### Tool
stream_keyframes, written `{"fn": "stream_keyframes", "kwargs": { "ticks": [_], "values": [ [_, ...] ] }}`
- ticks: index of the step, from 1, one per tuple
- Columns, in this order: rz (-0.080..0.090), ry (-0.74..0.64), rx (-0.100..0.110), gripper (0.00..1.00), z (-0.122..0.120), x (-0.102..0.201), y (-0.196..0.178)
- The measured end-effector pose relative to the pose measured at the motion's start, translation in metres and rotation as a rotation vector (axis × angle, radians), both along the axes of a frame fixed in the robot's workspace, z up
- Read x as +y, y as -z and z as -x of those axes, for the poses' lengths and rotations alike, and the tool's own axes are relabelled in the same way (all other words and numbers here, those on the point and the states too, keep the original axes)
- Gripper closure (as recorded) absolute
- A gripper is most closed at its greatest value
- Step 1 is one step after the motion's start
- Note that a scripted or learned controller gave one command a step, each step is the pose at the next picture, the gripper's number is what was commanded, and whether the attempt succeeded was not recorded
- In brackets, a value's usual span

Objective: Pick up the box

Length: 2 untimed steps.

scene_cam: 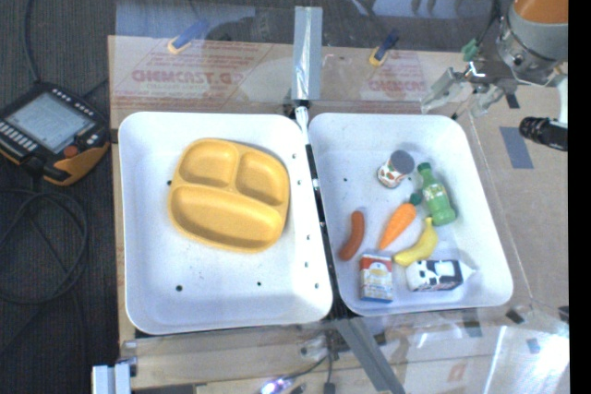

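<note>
A small box with an orange and white label lies at the front of the right bin, next to a black-and-white carton. My gripper hangs above the bench just beyond the right bin's far right corner, well away from the box. Its fingers are spread open with nothing between them.
The right bin also holds a sausage, a carrot, a banana, a green bottle and a small can. A yellow compartment plate sits in the left bin. A pendant lies at the left.
</note>
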<state>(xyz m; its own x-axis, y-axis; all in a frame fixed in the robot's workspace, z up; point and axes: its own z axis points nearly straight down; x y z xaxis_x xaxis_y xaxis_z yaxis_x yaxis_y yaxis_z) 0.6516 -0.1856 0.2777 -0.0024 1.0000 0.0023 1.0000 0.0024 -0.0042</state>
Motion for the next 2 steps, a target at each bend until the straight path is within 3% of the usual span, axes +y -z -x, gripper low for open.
{"fn": "stream_keyframes", "kwargs": {
  "ticks": [1,2],
  "values": [
    [0.001,0.104,0.002,0.0,0.06,0.043,0.136],
    [0.004,0.123,-0.015,0.0,0.005,0.05,0.188]
  ]
}}
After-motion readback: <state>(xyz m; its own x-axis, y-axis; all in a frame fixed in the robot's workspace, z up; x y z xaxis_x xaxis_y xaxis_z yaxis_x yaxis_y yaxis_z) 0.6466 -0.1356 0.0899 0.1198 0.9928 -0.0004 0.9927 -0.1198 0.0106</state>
